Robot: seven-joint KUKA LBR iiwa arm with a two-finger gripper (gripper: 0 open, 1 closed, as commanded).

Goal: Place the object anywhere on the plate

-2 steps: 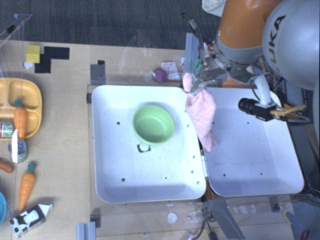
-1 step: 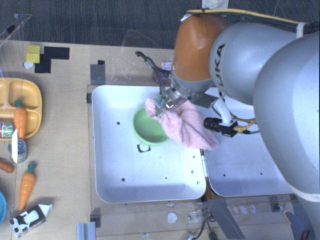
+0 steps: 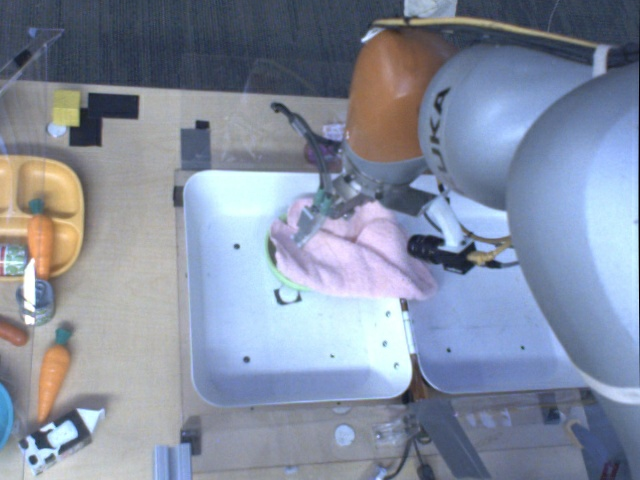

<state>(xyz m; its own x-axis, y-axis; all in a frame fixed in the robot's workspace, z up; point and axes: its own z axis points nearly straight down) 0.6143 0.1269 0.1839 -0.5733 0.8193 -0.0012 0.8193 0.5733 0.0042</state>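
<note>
- A pink cloth (image 3: pixel 355 253) is seen crumpled at centre frame, in the left white bin (image 3: pixel 230 358), draped over a green-rimmed plate (image 3: pixel 272 258).
- The gripper (image 3: pixel 318 213) is positioned at the cloth's upper left edge.
- Cloth appears pinched between the fingers.

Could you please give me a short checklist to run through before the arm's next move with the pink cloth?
1. Gripper sits at the pink cloth, on its upper left part: ok.
2. Cloth actually held in the jaws: cannot tell, the fingertips blend into the folds.
3. Plate located: ok, a green rim peeks out from under the cloth's left edge in the left bin.
4. Cloth covers the plate: ok, it is draped over most of it.
5. Cloth fully inside the left bin: not ok, its right end reaches the divide toward the right bin.
</note>
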